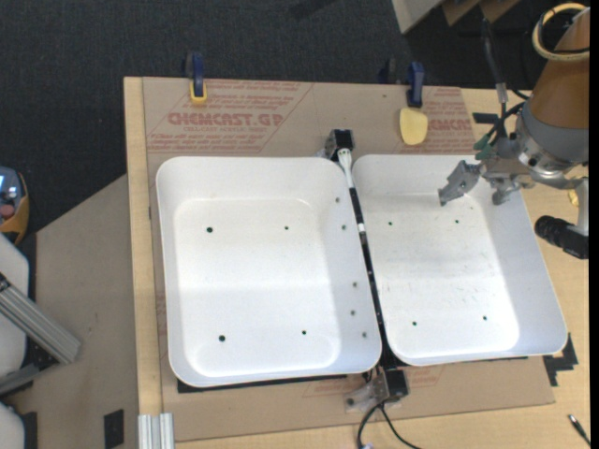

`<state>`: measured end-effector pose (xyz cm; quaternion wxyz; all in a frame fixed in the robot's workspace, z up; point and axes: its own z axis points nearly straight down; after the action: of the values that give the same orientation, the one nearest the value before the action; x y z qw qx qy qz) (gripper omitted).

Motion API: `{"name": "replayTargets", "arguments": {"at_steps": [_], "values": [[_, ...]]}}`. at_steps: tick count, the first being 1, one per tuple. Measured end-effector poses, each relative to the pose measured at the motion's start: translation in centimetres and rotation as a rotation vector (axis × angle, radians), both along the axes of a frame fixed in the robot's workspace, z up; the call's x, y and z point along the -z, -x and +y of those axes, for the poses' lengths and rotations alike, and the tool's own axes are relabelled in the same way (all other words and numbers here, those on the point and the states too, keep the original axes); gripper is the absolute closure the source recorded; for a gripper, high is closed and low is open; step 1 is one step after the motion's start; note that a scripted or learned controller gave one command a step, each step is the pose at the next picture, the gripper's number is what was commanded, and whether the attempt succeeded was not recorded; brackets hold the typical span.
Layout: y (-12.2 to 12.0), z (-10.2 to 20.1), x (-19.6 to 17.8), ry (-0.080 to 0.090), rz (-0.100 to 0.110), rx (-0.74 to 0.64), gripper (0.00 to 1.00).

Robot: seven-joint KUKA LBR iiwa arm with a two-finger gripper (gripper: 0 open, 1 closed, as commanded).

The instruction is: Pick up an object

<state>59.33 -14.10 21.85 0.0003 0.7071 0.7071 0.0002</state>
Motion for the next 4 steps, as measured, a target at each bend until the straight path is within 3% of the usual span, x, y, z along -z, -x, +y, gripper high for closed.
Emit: {"name": "replayTargets", "arguments": {"at_steps": [1,2,3,4], "values": [[-0.1,0.0,-1.1,0.001,-0.003,-0.001,1.00],[-3.5,-4.4,-14.2,0.008,-0.017,0.001,1.00],[-5.2,0.0,-7.5,-0.002,0.006,-0.004,1.00],[-7.5,14.9,-11.6,-0.004,-0.008,-0.016,1.00]]}}
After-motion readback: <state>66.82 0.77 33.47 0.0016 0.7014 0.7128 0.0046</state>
